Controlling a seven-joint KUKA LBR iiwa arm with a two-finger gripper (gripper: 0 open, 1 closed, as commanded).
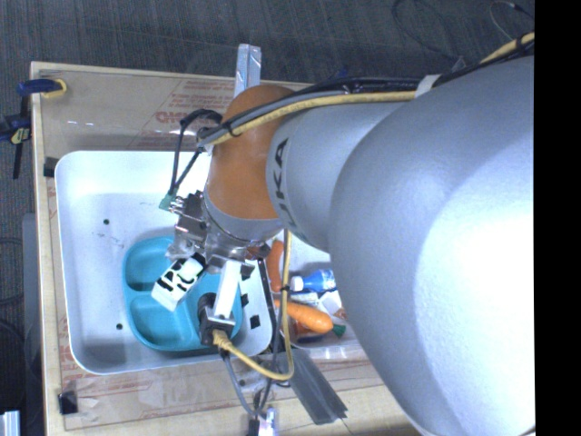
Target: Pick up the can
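My gripper (pixel 200 291) hangs low over the left bin (pixel 82 243), at its front right part. Its two white fingers (pixel 176 278) carry black marks and stand apart, open, with only blue surface showing between them. Under them lies a blue two-lobed tray or dish (pixel 150 289). The grey arm and its orange band (pixel 241 166) hide the right bin almost wholly. A small blue-and-white item (pixel 314 282) peeks out beside the arm; I cannot tell whether it is the can.
An orange carrot (pixel 309 318) lies just below the blue-and-white item, at the edge of the arm. A yellow cable (pixel 259 366) loops down from the wrist toward the bench's front edge. The left bin's far and left floor shows bare white.
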